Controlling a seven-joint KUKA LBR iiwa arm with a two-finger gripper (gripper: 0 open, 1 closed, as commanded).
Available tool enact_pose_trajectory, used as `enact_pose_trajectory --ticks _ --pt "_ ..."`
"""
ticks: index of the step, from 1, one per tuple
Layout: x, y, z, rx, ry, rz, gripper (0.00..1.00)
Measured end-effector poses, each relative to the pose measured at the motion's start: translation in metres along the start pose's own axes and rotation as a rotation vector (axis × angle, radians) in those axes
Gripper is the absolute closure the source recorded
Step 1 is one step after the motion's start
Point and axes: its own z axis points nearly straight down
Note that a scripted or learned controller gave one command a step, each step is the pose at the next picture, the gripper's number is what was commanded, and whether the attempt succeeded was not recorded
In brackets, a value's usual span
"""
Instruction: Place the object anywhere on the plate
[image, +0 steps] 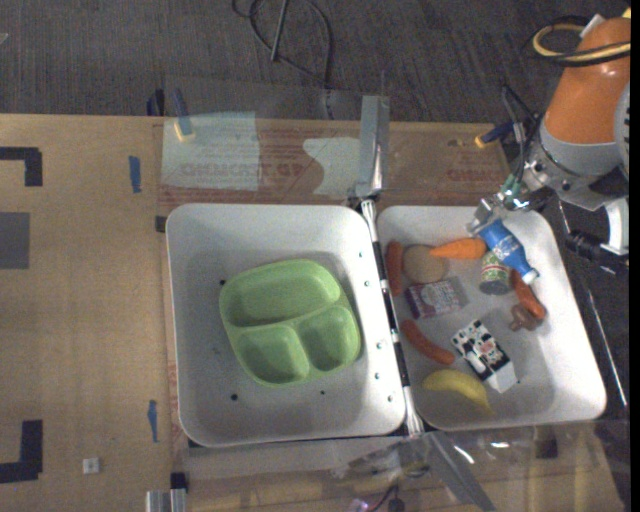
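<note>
A green plate (290, 320) with three compartments lies in the left bin (200, 250). The right bin (570, 390) holds several objects: an orange carrot (458, 249), a blue bottle (508, 251), a brown potato (423, 265), a purple box (436, 297), a black-and-white carton (484, 353) and a yellow banana (456, 387). My gripper (500, 205) hangs over the far right corner of the right bin, just above the top of the blue bottle. I see nothing lifted in it.
A red sausage (393, 266) lies by the divider, another sausage (428, 343) sits mid-bin, and a small can (493, 273) stands beside the bottle. A reddish-brown piece (527, 300) lies near the right wall. Clear plastic flaps (260, 150) stand behind the bins.
</note>
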Motion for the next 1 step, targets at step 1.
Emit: enact_pose_trajectory --ticks 1 --pt "0.0509 -0.0064 -0.0234 0.0 0.003 -0.104 1.0"
